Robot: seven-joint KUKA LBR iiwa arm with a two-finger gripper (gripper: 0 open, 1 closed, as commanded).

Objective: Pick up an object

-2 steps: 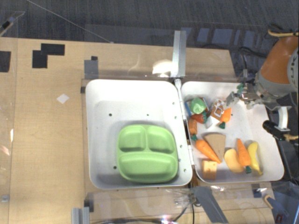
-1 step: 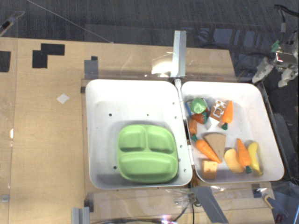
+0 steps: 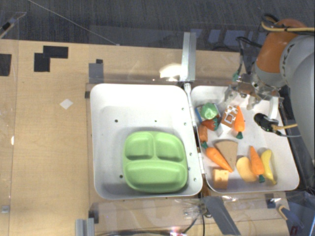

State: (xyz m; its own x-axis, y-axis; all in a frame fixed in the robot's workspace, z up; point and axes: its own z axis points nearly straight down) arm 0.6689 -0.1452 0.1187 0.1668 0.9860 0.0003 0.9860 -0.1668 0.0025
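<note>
My gripper [image 3: 242, 96] hangs over the back of the right bin [image 3: 290, 154], open, with nothing between its fingers. Just in front of it lie a small white and orange box [image 3: 229, 117] and a short carrot [image 3: 239, 124]. To their left sit a green toy vegetable [image 3: 209, 111] and a red-orange piece [image 3: 209, 124]. Nearer the front are a carrot [image 3: 215, 156], a tan wedge [image 3: 228, 150], a yellow lemon [image 3: 244, 168], another carrot [image 3: 255, 162], a banana [image 3: 267, 166] and an orange cube [image 3: 221, 177].
The left bin [image 3: 108, 107] holds a green divided plate [image 3: 155, 161]. A metal post [image 3: 188, 58] stands behind the wall between the bins. A black cable end [image 3: 263, 122] from the arm hangs over the right bin's right side.
</note>
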